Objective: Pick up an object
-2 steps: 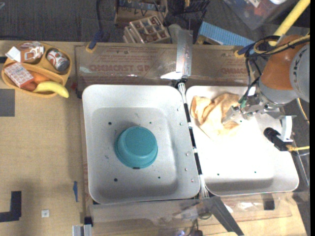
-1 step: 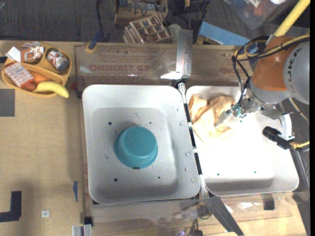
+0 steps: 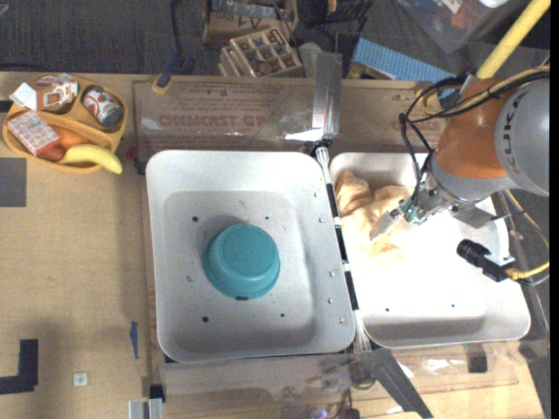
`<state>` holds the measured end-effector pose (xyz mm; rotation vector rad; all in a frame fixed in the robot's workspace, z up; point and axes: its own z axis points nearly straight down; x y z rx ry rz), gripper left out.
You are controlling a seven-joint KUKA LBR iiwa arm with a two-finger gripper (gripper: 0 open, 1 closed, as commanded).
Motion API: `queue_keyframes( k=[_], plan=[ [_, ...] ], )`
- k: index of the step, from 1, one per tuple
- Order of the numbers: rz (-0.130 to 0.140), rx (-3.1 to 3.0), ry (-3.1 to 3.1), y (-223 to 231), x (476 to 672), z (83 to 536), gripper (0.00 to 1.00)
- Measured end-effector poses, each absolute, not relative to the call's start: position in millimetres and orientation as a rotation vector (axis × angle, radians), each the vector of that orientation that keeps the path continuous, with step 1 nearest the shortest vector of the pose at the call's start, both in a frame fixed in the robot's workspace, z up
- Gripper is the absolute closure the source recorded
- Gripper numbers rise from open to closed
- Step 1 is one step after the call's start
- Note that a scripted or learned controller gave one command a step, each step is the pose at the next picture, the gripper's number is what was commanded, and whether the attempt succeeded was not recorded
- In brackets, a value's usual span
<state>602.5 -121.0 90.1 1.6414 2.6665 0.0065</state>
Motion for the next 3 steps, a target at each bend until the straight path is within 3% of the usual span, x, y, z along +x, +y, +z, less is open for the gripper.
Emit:
queue_keyframes(
  k=[1, 2, 3],
  plan=[
    [0.007, 1.728, 2.612, -128.3, 621.5, 89.7, 0.00],
    [0.004, 1.743, 2.602, -106.5, 620.3, 90.1, 0.00],
    [0.011, 1.744, 2.598, -106.4, 621.6, 101.5, 1.00]
  ],
)
